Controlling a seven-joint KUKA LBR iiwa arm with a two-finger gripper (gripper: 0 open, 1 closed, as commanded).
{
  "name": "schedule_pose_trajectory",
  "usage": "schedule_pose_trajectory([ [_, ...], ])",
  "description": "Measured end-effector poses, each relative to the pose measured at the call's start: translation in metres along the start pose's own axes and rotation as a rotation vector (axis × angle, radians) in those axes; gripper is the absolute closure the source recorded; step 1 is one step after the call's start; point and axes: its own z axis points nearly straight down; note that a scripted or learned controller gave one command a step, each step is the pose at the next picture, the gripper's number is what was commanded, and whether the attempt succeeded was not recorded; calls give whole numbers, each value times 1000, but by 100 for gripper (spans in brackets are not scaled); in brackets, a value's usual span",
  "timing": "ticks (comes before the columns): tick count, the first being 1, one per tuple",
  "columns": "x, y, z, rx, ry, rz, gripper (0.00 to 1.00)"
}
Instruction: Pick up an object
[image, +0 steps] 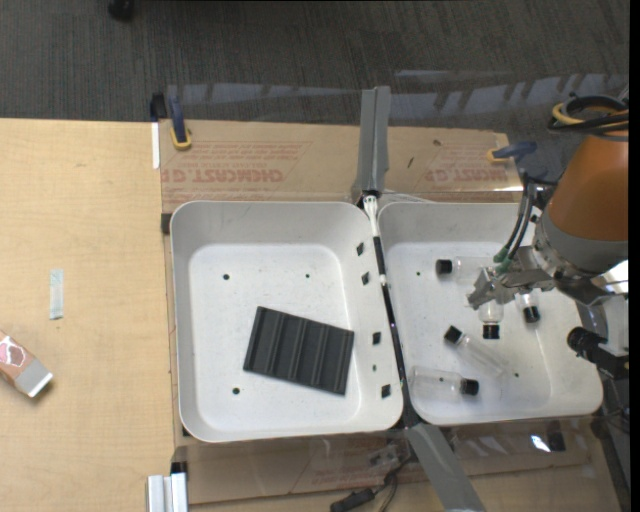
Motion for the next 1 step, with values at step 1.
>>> schedule_pose_trajectory([
  [1,44,96,-22,1,-1,-55,100],
])
